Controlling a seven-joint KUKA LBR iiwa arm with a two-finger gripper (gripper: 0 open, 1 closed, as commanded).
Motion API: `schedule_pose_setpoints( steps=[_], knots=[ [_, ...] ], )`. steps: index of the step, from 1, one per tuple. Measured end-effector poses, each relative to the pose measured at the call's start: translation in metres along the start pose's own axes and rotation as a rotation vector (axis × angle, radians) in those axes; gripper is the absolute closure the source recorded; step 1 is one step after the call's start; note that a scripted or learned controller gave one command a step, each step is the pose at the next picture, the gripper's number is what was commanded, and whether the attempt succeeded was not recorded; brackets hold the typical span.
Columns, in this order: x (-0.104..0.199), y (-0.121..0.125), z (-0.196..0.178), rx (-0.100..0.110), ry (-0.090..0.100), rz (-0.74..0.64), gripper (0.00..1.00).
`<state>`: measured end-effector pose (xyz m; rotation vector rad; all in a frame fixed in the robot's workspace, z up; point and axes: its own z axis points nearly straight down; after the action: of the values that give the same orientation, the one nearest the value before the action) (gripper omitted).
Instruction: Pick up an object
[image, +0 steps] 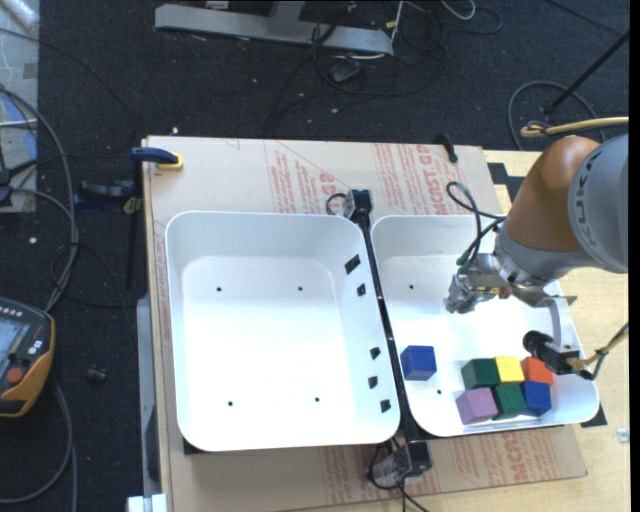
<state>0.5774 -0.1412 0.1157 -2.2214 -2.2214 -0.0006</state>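
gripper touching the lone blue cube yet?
Apart. The camera view shows bare white bin floor between the gripper and the blue cube, which sits alone nearer the bin's front edge.

White bins (200, 240); blue cube (418, 361); purple cube (477, 404).

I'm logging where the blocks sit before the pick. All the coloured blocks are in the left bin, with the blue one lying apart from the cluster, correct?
Not quite: the blocks are in the right bin, not the left bin. The camera view shows the blue block lying apart, near that bin's left wall, while the cluster of green, yellow, orange, purple and blue blocks sits in its near right corner.
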Motion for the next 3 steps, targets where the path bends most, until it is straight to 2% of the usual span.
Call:
schedule_pose_setpoints(
  steps=[2, 3],
  knots=[
    [0.009, 0.003, -0.096, -0.004, -0.001, -0.001, 1.00],
    [0.054, 0.018, -0.091, 0.000, 0.001, -0.004, 1.00]
  ],
)
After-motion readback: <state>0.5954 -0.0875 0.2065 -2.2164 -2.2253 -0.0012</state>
